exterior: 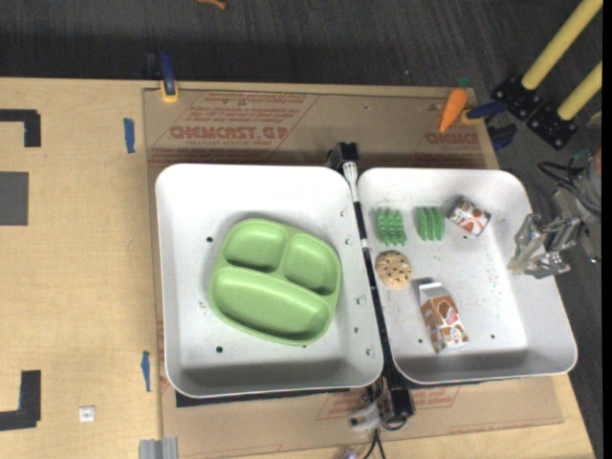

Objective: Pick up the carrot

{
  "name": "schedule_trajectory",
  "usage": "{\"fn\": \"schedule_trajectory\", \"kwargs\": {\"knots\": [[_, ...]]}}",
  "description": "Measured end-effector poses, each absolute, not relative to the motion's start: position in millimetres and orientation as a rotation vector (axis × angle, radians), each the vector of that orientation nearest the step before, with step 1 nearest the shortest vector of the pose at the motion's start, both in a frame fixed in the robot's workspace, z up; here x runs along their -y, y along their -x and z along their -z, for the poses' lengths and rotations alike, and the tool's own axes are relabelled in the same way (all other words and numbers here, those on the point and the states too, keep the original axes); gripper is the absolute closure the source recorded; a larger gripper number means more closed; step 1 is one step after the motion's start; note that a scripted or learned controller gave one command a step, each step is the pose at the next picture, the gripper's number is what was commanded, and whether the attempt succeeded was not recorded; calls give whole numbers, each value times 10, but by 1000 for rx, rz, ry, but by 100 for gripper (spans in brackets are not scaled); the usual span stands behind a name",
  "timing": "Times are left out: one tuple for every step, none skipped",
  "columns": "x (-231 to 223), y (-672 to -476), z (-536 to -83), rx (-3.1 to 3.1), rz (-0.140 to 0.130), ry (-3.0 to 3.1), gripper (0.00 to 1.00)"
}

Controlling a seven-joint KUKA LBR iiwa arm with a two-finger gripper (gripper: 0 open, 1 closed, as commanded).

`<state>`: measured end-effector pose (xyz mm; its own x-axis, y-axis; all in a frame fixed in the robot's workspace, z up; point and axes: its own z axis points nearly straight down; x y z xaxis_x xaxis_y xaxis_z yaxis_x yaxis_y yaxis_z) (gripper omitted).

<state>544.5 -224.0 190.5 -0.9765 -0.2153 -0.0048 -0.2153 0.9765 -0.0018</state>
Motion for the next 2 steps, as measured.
{"fn": "schedule_trajectory", "kwargs": {"knots": [[2235, -5028, -2428, -3071, 2, 633, 100], [2233, -5043, -2535, -3066, 5, 627, 100]]}}
